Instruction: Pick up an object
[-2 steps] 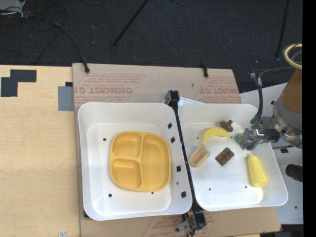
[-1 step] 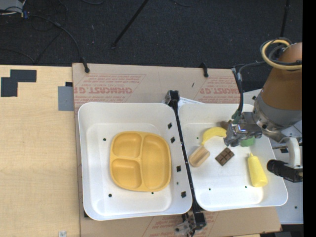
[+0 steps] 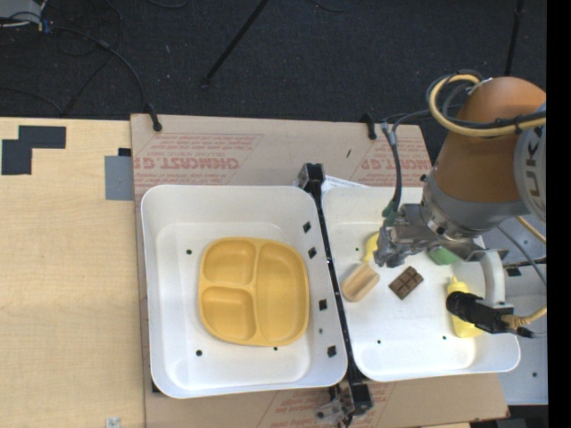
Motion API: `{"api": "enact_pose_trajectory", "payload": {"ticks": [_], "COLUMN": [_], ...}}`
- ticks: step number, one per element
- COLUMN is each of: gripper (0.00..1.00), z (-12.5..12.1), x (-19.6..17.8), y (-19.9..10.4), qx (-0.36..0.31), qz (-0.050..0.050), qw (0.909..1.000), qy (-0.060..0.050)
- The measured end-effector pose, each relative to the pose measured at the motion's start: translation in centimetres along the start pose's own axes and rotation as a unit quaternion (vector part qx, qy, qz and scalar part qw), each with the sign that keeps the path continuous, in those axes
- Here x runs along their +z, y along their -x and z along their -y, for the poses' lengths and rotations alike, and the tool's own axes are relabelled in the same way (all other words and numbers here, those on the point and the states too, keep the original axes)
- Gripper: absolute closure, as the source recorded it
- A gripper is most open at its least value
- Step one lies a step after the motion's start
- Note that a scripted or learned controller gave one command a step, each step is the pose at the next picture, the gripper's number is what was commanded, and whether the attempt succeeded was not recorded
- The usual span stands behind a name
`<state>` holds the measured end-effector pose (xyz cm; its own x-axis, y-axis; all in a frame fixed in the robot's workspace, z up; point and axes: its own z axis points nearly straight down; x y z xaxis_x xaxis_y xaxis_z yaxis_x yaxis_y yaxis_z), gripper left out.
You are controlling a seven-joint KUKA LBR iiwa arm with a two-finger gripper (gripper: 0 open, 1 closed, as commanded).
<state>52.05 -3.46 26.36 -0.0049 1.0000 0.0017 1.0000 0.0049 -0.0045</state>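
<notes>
The arm [image 3: 486,163] is grey, with a broad, rounded orange band [image 3: 491,136] above the wrist. A yellow hose [image 3: 446,92] loops beside the band, with thin black cables (several of them). The gripper [image 3: 393,248] is dark grey metal.

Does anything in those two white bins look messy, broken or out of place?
Nothing stands out. The yellow divided plastic plate lies flat in the left white bin. In the right white bin, a tan bread-like block and a small brown chocolate-like square lie loose beside the claw, neither visibly damaged.
</notes>
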Motion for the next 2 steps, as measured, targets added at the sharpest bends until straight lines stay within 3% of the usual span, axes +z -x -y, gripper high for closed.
{"api": "enact_pose_trajectory", "payload": {"ticks": [2], "gripper": [1.0], "z": [-1.3], "x": [2.0], "y": [-10.2], "qx": [0.0], "qz": [0.0], "qw": [1.0], "qy": [-0.001]}}
